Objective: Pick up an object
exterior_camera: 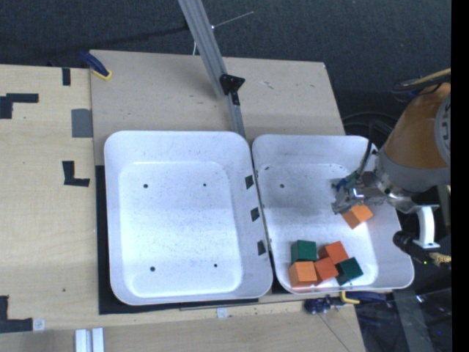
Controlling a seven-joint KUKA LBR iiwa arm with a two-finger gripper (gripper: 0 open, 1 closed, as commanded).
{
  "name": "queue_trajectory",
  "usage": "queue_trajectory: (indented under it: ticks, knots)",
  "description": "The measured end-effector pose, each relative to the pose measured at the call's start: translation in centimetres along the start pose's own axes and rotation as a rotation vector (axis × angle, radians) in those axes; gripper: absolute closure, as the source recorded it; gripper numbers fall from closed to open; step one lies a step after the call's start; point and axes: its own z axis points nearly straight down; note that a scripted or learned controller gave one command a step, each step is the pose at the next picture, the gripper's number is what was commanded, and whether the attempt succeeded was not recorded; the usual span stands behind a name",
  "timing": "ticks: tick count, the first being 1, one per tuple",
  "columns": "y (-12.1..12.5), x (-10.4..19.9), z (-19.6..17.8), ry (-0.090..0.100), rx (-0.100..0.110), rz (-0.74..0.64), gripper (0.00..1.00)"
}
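My gripper (352, 202) hangs over the right side of the right bin (308, 149), with the grey arm reaching in from the right. A small orange block (358, 215) sits tilted at the fingertips, and the fingers look shut on it. At the bin's near edge lie a green block (303, 251), an orange block (303, 272), a second orange block (335, 254) and a dark green block (349, 270), all packed close together.
The left bin (179, 215) stands beside the right one, their rims touching. A slanted metal bar (209, 42) with a black clamp crosses the bench behind the bins. A blue and yellow tool (330, 303) lies by the front rim.
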Motion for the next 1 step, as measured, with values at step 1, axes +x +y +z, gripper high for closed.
queue_trajectory:
  ticks: [1]
  knots:
    - [-0.65, 0.12, -4.59, 0.000, 0.001, -0.001, 1.00]
